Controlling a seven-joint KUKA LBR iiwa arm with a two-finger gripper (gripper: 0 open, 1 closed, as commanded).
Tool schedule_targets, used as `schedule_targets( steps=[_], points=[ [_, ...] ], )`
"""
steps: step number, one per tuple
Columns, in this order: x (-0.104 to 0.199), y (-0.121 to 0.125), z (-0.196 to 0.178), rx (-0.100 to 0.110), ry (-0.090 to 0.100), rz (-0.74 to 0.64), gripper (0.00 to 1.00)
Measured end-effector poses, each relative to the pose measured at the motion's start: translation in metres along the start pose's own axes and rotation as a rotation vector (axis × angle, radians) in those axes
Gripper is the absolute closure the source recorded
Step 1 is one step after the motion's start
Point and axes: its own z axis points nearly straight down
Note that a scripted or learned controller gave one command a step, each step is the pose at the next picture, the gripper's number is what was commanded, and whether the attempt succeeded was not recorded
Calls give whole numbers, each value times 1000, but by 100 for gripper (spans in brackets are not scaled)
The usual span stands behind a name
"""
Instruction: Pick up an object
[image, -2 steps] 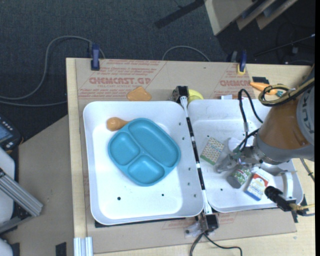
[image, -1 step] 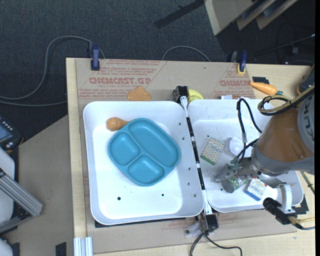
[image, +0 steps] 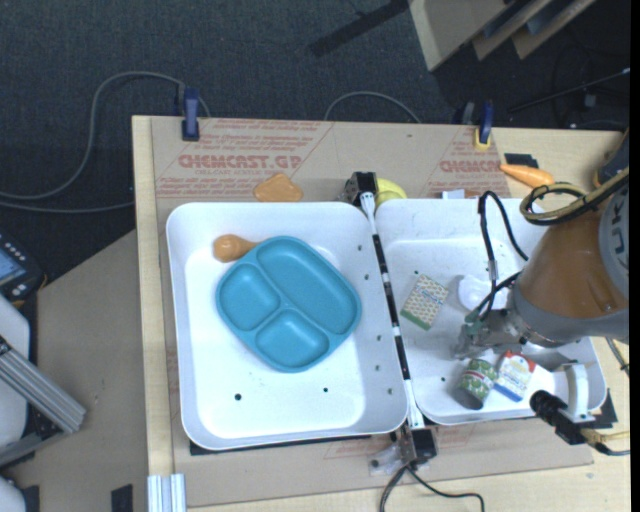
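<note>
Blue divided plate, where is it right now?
The blue divided plate lies in the left bin of the camera view, in its upper middle, with a small orange-brown piece touching its upper left edge.

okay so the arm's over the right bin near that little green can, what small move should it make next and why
Probably a short drop straight down onto the green can. The claw sits just above it in the right bin, with nothing seen between its fingers. The can lies close beside a red and white packet, so it should descend carefully so as not to catch both.
</note>
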Motion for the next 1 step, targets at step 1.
schedule_targets(
  steps=[1],
  points=[
    [0, 0, 1, 1, 0, 0, 0]
  ],
)
